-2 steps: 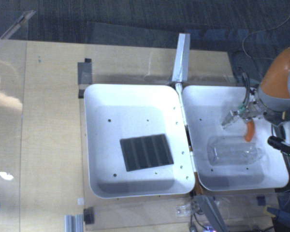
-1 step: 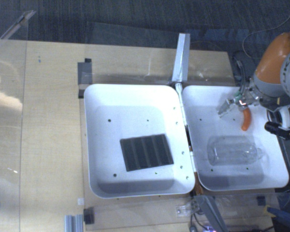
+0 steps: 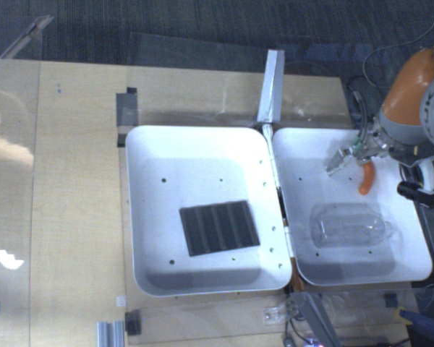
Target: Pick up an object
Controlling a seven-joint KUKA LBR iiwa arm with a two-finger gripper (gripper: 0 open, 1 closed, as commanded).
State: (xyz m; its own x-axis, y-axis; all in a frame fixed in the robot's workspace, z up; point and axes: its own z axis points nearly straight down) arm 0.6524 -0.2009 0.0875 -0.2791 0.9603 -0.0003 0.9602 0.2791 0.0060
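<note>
My gripper [image 3: 339,163] hangs over the upper part of the right bin [image 3: 304,259], reaching in from the right under the orange-banded wrist. A small orange, carrot-shaped object [image 3: 365,180] lies just right of the gripper's tip, close under the wrist; I cannot tell whether they touch. A clear plastic bottle [image 3: 349,226] lies on its side in the lower middle of the same bin, apart from the gripper. A black ribbed rectangular block [image 3: 219,227] rests flat in the left bin [image 3: 152,194].
A grey metal post [image 3: 270,85] stands at the back between the two bins. Black cables and a clamp [image 3: 419,190] sit along the right bin's right rim. The wooden bench [image 3: 58,215] stretches to the left.
</note>
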